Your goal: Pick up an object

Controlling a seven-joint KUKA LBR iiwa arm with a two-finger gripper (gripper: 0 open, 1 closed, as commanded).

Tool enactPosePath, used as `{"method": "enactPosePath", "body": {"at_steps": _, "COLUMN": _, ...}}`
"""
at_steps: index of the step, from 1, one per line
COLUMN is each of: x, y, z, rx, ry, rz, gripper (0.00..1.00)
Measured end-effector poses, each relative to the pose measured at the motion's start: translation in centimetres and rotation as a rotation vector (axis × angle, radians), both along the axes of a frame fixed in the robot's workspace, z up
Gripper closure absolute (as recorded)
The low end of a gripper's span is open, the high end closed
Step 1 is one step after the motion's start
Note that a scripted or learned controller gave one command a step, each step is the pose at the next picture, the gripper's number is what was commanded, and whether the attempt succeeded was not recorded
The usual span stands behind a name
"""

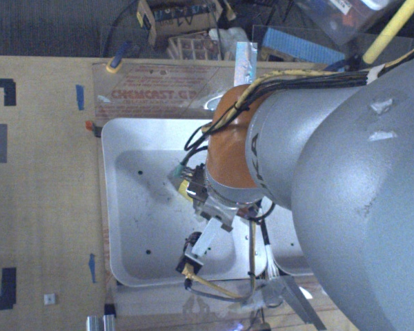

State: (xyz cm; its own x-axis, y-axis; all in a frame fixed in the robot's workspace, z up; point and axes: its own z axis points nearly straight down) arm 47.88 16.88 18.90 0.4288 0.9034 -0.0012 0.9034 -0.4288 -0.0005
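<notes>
White shallow plastic bin (pixel 117 185) under big grey arm with orange band (pixel 310 185)
Small dark specks (pixel 139 173) on the bin floor's bare left part. Arm covers the rest of the bin, so can't tell where any object is. Gripper (pixel 193 192) sits over the bin's middle; open or closed, can't tell. Brown paper-masked sheet (pixel 152 92) just behind the bin reads "CHEMCAST" in red.
</notes>
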Motion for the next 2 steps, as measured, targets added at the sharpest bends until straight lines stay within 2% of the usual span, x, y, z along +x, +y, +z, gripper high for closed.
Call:
{"method": "enactPosePath", "body": {"at_steps": 1, "x": 3.6, "y": -0.6, "z": -9.9, "rx": 0.007, "ry": -0.003, "rz": 0.107, "gripper": 1.00}}
{"method": "enactPosePath", "body": {"at_steps": 2, "x": 8.6, "y": -0.5, "z": -10.3, "rx": 0.015, "ry": 0.066, "rz": 0.403, "gripper": 1.00}}
